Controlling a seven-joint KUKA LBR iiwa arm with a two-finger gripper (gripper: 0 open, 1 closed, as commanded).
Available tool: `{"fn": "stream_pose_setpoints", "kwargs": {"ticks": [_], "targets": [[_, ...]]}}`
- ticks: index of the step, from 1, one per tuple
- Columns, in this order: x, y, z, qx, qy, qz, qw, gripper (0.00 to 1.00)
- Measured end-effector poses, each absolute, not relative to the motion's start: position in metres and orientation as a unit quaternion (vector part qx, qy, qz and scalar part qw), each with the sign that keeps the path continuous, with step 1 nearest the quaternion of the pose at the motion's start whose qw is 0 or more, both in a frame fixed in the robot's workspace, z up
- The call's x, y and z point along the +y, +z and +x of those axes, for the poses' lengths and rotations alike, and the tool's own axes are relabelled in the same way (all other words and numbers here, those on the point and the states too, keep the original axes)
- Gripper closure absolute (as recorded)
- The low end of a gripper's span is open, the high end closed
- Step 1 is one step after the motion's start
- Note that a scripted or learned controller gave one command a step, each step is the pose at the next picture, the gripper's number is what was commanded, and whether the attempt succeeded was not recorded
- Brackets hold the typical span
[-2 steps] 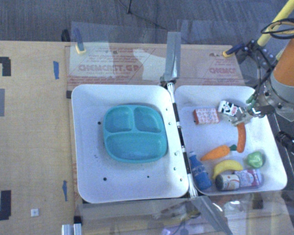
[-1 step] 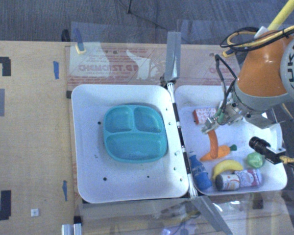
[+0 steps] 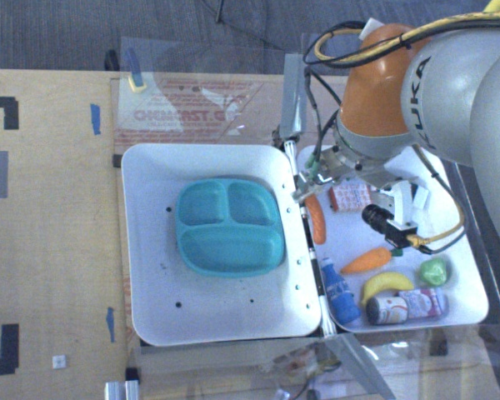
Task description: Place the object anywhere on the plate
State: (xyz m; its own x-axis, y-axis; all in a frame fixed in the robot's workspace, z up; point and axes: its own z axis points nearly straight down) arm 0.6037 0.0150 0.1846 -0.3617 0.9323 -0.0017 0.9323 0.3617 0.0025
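Plate, teal and three-sectioned, sits bare in the left bin, ready to receive something. Toy foods crowd the right bin, where the claw hovers over an orange sausage; its grip state cannot be told.

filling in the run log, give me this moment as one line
arm: over right bin | plate: teal, in left bin, nothing on it | carrot, banana, bottle: right bin | placed: no
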Motion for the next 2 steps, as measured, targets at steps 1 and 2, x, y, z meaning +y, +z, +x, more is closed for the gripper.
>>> {"fn": "stream_pose_setpoints", "kwargs": {"ticks": [1,2], "targets": [[0.0782,0.1846,0.6062,0.858,0.0009,0.514,0.002,1.00],[0.0782,0.1848,0.6062,0.858,0.0009,0.514,0.002,0.00]]}}
